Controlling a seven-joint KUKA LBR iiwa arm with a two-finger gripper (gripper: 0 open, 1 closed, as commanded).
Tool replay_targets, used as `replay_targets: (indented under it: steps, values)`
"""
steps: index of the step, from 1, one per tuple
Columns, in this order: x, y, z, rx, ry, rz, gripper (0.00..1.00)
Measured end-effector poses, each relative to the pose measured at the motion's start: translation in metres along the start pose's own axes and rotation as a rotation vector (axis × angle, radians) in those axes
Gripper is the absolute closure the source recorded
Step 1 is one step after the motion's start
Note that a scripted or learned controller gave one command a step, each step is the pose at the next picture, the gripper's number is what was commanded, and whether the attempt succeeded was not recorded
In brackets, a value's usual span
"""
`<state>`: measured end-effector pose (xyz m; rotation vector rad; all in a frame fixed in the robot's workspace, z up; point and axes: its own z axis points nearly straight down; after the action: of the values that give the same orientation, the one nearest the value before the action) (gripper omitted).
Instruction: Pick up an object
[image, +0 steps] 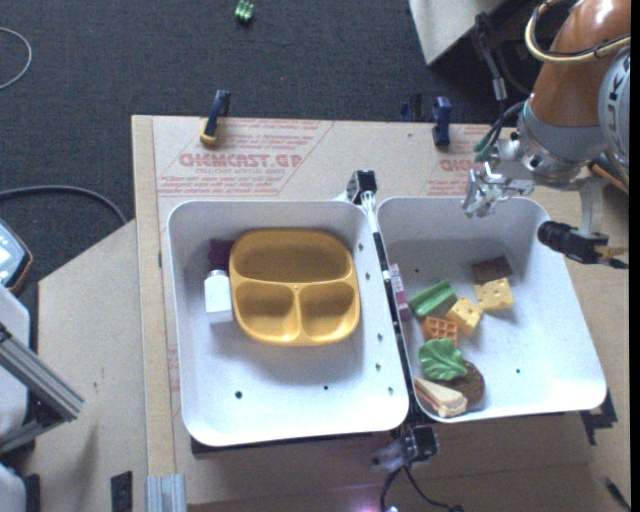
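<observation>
Two shallow white bins sit side by side on the desk (150, 300) as the end effector (483, 196) hovers over the far edge of the right bin (560, 330), its short fingers slightly parted and holding nothing. Toy food lies clustered toward that bin's near left: a cheese wedge (495, 294), brown block (491, 268), green piece (432, 298), waffle (440, 328), cracker (465, 314), lettuce leaf (440, 357) and sandwich slice (441, 397). Any could serve as the pick, though all lie well apart from the fingers. The left bin (200, 400) holds a yellow divided tray (295, 285) and a small white bottle (218, 295). The waffle, cracker and green piece touch, likely complicating a clean grasp.
</observation>
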<state>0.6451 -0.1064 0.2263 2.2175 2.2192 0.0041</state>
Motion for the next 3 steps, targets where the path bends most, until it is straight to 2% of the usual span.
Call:
replay_targets:
  steps: [1, 2, 3]
  values:
    - [0.049, -0.029, 0.008, 0.009, 0.004, -0.003, 1.00]
    - [0.093, -0.069, -0.002, 0.009, 0.004, -0.004, 1.00]
    - [0.132, -0.094, 0.004, 0.009, 0.003, -0.003, 1.00]
